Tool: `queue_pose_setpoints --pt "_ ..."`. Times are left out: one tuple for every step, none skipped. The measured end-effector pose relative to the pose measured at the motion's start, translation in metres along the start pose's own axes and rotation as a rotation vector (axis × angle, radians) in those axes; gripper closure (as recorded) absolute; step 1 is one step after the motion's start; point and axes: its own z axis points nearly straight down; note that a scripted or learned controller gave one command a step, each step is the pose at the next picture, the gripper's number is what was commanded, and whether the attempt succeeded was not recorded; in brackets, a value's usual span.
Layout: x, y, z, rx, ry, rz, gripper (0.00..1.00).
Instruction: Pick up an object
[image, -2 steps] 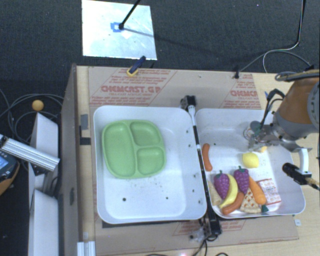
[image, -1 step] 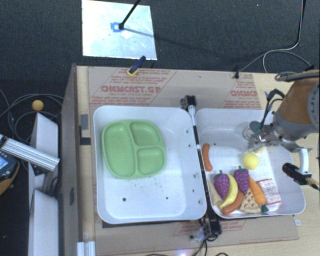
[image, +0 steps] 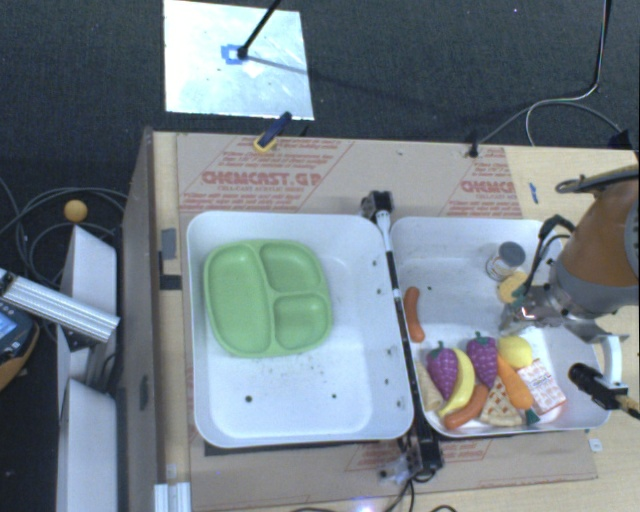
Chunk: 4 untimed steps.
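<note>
2 shallow white bins are seen side by side on a cardboard-covered surface (image: 300, 170), meeting along a dark hinged seam at the middle. The left bin (image: 230, 410) is mostly bare smooth plastic; open room is left along its near and right sides. A pale green divided plate (image: 268, 297) with 3 rounded compartments is set in its far left part.

The right bin (image: 440, 250) is open across its far half, while its near edge is crowded. There, a yellow banana (image: 462, 383), 2 purple grape bunches (image: 443, 364) and (image: 483, 357), a lemon (image: 516, 350), a carrot (image: 516, 384), a waffle-textured piece (image: 497, 411) and a small red-and-white packet (image: 542, 384) are packed together, touching. A slim orange sausage (image: 413, 314) lies apart, near the seam. A small grey round piece (image: 510, 255) lies far right.

The grey arm with its orange band (image: 600, 240) is reached in from the right, and the tool (image: 523, 310) is placed low, just above the lemon; whether it is open or closed, or has hold of anything, cannot be told
</note>
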Motion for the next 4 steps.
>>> queue_pose_setpoints --pt "-0.014 0.059 -0.001 -0.003 -0.001 -0.002 0.00" --pt "-0.014 0.126 -0.065 -0.006 -0.002 -0.004 0.00" --pt "-0.014 0.125 -0.082 -0.004 -0.002 -0.004 0.00" --pt "-0.014 0.125 -0.052 -0.002 -0.001 -0.004 0.00"
